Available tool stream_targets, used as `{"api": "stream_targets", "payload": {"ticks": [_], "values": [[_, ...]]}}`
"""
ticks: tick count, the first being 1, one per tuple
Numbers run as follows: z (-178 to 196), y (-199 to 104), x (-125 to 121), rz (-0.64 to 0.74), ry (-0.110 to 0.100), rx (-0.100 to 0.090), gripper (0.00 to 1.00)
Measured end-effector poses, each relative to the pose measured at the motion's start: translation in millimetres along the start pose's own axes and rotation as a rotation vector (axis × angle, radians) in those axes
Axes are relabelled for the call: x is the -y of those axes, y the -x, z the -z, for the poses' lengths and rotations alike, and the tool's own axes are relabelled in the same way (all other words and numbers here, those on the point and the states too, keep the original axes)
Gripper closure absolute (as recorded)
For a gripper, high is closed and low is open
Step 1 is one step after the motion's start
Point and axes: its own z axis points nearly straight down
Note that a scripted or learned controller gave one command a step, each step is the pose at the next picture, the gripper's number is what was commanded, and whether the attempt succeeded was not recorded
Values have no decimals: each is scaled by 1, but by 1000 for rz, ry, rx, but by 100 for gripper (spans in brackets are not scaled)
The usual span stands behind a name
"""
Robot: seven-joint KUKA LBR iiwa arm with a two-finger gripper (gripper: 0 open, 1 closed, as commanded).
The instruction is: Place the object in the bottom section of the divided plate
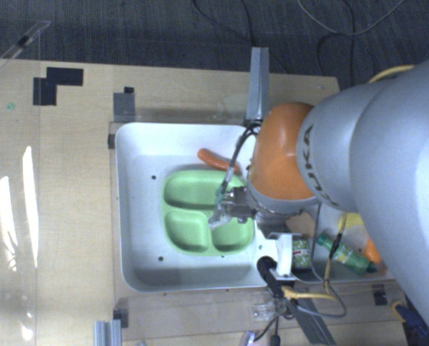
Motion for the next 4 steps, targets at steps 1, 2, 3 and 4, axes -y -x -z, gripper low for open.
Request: {"api": "stream_targets", "payload": {"ticks": [1,2,3,4], "values": [[-68,-36,-3,-227,12,-7,0],[-52,-43,-8,-222,27,-23,100],[30,-13,-1,-275,5,-24,100],[32,36,-2,-273,0,0,100]]}}
